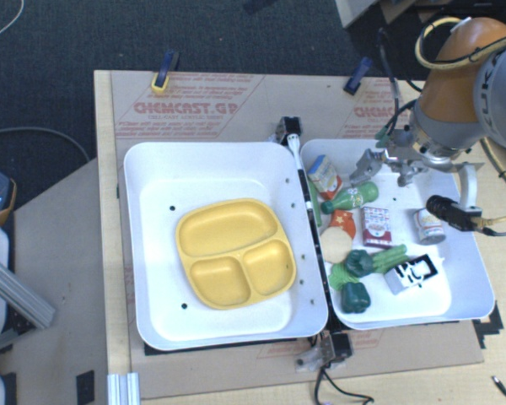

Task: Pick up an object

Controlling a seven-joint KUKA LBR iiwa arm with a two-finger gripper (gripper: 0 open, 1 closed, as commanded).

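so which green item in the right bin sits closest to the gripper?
The green bottle-shaped one, at the upper left of the pile just below the gripper. The other green pieces lie lower, toward the bin's front edge.

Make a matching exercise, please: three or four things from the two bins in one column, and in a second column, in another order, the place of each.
Things:
1. yellow tray
2. small can
3. red packet
4. black and white tag

Places:
A. right bin, near its front edge, beside a green toy
B. left bin, in the middle
C. right bin, far right side, under the arm
D. right bin, in the middle, below the green bottle

Pairs: 1-B, 2-C, 3-D, 4-A
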